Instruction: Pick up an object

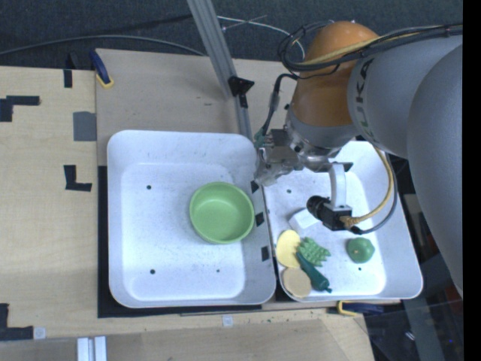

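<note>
My gripper hangs over the left edge of the right bin, close to the divider between the two bins. Nothing shows in its grasp. Below it, at the front of the right bin, lie a yellow piece, a green leafy toy and a tan round piece. A small green ball-like fruit rests further right. A white block sits just above the yellow piece. In the left bin stands a green bowl, upright.
The big grey arm with its orange band covers the back of the right bin. A black fitting with a cable hangs from the wrist above the white block. A slanted metal pole stands behind the bins.
</note>
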`<state>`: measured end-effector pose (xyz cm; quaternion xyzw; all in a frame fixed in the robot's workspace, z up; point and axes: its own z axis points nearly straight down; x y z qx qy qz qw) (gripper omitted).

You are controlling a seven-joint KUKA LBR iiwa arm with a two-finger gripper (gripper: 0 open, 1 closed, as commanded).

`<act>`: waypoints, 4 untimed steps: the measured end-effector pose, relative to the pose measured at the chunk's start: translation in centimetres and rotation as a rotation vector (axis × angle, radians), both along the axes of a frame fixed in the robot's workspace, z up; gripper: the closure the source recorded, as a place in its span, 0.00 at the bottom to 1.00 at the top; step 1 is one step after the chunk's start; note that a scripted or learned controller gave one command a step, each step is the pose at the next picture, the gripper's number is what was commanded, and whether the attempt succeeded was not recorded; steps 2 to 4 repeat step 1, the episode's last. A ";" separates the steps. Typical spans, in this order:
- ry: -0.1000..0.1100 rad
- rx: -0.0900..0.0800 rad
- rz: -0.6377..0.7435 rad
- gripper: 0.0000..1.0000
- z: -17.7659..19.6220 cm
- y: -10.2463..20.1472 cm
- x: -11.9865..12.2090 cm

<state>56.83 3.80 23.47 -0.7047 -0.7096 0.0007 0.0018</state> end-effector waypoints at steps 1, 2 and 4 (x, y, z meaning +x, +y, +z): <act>0.000 0.000 0.000 1.00 -0.1 5.1 -1.4; 0.000 0.000 0.000 1.00 -0.1 5.1 -1.4; 0.000 0.000 0.000 1.00 -0.1 5.1 -1.4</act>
